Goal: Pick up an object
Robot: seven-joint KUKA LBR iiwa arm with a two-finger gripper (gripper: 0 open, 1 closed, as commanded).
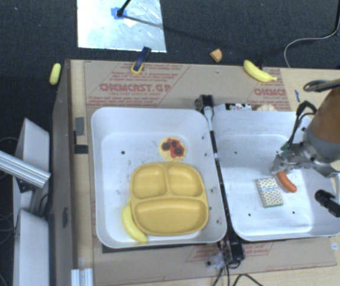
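Right, gripper (283, 164) just above orange sausage (287, 182).

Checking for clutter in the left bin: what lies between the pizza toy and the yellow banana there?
The yellow divided tray lies between the pizza toy and banana, per the camera view.

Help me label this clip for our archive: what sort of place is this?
Probably a robotics lab test bench: a robot arm reaches over two white bins holding toy food, such as a yellow divided plate and banana.
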